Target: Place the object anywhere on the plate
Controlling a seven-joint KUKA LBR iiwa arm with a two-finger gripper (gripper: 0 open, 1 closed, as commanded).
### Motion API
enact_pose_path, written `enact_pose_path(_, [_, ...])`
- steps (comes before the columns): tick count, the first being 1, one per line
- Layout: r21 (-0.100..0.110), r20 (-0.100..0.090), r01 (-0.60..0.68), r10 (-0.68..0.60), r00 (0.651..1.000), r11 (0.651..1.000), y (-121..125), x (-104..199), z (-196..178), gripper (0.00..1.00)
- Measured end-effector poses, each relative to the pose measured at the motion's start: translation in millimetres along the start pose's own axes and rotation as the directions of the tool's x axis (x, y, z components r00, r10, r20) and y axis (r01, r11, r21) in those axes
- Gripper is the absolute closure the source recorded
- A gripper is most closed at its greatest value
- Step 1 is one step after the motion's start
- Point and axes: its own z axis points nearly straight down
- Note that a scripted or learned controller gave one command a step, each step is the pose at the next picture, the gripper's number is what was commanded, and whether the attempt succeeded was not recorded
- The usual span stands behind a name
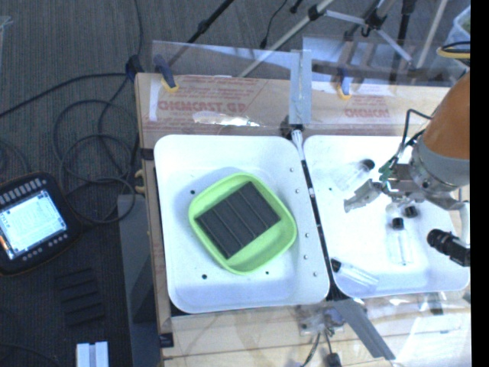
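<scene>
My gripper (397, 197) hangs over the right bin (443, 281); I cannot tell what it holds, or which of the small clear items below is my object. The green plate (284, 239) lies well to its left, in the left bin (172, 205)

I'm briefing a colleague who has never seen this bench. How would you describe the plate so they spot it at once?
Start with the two shallow white bins side by side and take the left white bin, the one away from the grey arm. Lying in it, turned at an angle, is the lime-green square plate. It is the one bright green thing here, and it bears a dark ribbed slab.
</scene>
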Motion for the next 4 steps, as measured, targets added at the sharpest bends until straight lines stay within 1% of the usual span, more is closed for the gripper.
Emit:
enact_pose_path(1, [0.002, -0.001, 0.001, -0.001, 1.0, 1.0, 0, 1, -8, 1.0])
enact_pose_path(2, [0.0, -0.002, 0.214, -0.214, 0.977, 0.977, 21, 5, 102, 1.0])
enact_pose_path(3, [-0.001, 0.004, 0.212, -0.212, 0.977, 0.977, 21, 2, 101, 0.0])
enact_pose_path(4, [0.001, 0.001, 0.212, -0.212, 0.977, 0.977, 21, 4, 94, 1.0])
